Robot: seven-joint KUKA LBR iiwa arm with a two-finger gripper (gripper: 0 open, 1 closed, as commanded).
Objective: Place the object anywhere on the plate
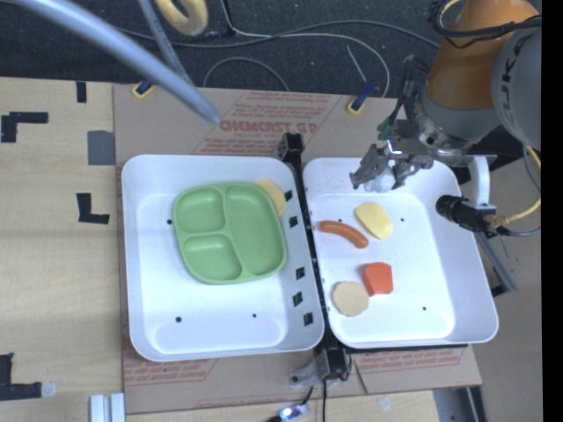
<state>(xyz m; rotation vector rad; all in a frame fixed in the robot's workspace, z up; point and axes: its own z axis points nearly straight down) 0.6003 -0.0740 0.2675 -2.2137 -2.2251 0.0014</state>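
A green three-compartment plate (230, 233) lies in the left white bin (145, 262). A pale yellow piece (274, 194) pokes out from under the plate's far right corner. In the right bin (440, 306) lie a yellow chunk (375, 220), an orange-red sausage (343, 232), a red-orange block (378, 279) and a tan round disc (351, 299). My gripper (384, 170) hangs over the far part of the right bin, above and behind the yellow chunk. Nothing shows between its fingers.
A black divider with clips (299, 236) runs between the two bins. Cardboard (264, 121) lies under the bins, with cables behind. A grey pole (114, 38) slants across the top left. A black fitting (462, 211) sits by the right bin's right wall.
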